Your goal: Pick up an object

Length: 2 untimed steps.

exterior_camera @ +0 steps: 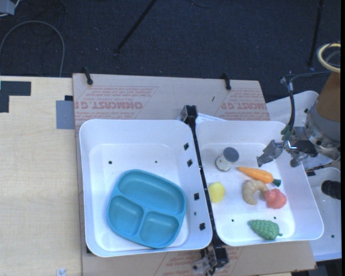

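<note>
The end effector [274, 152], jaws apart and holding nothing, hovers beside the carrot [256, 174]. Risk: crowding by the croissant [252, 191] may cause a deflected or double grasp.

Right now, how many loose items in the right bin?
6. Can at upper left, carrot at centre, yellow ball by the divider, beige piece below the carrot, red piece beside it, green bumpy piece near the front. None looks hidden.
</note>
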Available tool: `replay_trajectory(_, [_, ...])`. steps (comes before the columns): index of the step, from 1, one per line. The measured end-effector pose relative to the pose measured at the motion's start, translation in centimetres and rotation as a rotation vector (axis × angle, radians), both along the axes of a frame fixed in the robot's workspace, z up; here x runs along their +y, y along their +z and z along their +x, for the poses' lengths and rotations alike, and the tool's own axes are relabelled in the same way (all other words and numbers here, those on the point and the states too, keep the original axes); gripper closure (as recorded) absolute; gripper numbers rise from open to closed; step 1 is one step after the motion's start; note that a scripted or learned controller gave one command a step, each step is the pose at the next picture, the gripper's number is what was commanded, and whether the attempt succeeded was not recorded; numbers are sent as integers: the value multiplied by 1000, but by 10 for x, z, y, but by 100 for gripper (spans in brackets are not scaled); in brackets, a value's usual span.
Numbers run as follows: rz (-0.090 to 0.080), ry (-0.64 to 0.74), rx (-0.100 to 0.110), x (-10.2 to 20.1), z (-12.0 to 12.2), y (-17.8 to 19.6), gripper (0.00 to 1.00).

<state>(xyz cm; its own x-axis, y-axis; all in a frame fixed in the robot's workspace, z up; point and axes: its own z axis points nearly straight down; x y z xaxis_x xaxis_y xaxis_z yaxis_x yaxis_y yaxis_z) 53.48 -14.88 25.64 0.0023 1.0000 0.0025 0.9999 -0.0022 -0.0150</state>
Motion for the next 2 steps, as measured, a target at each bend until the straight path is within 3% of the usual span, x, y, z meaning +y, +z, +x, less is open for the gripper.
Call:
replay_trajectory(1, [-2, 2, -12, 0, 2, 7, 0])
replay_trajectory(2, [-1, 3, -10, 8, 0, -39, 0])
